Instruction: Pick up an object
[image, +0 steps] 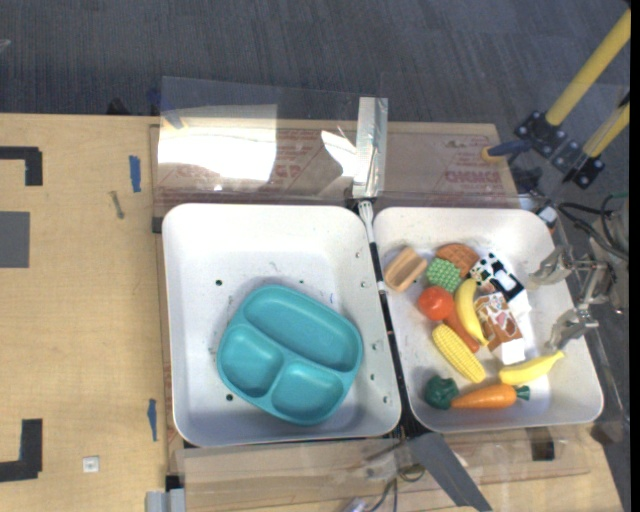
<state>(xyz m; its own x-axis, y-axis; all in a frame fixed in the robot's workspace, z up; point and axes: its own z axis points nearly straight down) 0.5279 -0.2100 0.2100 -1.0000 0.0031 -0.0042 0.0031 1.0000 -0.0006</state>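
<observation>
Teal divided plate (289, 352) in left bin (190, 300), toy food — carrot (484, 397), corn (457, 351) — in right bin (580, 390)

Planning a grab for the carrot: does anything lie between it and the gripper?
Yes: a small banana lies just behind the carrot, between it and the gripper at the rim of the right bin.

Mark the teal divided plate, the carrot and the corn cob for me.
teal divided plate (290, 350), camera view, on the ridge between its compartments.
carrot (485, 397), camera view, middle of the orange body.
corn cob (458, 352), camera view, middle of the yellow cob.
</observation>
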